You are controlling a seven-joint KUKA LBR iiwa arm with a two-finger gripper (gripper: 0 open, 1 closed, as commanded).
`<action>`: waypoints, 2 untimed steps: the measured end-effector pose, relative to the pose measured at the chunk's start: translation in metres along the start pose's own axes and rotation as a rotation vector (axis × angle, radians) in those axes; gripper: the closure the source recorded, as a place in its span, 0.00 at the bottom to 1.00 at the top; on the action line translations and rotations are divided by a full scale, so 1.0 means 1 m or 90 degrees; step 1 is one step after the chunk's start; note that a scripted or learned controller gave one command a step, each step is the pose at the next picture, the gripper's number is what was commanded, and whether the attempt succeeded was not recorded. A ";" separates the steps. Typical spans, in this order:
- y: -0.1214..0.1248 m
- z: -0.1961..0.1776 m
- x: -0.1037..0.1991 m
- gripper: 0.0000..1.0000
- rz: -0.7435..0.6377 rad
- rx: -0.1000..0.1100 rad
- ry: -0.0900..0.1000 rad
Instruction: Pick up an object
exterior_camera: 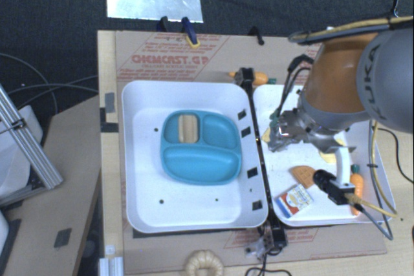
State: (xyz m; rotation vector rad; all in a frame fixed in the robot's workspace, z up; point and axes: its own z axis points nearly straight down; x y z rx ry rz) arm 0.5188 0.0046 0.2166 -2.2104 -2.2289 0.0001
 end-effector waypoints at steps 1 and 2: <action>0.001 0.001 -0.007 1.00 0.004 -0.001 -0.001; -0.013 -0.005 -0.011 1.00 0.004 -0.001 -0.001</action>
